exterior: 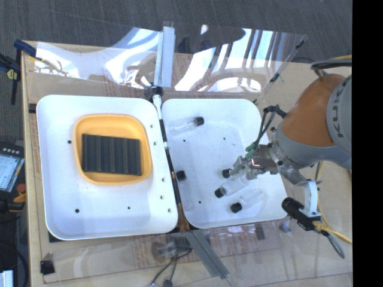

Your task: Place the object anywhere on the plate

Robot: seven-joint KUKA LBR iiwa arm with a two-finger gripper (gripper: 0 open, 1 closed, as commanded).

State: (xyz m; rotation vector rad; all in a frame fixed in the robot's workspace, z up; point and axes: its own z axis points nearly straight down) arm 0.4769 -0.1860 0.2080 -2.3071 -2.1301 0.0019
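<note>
A yellow plate [112, 128] with a dark ribbed insert lies in the left bin [60, 214]. In the right bin [197, 214] lie clear vials with black caps. One vial [187, 124] rests at the far left. Another vial [229, 188] lies in the near middle, and a third vial [244, 203] just in front of it. My gripper [242, 167] hangs low over the right bin, right above the near-middle vial and beside a black cap [227, 173]. Glare and the clear plastic hide whether anything sits in it.
A small black piece [180, 175] lies by the right bin's left wall. A clear plastic sheet [239, 58] stands behind both bins. The arm's orange band [311, 115] and cables [311, 214] overhang the right bin's right edge.
</note>
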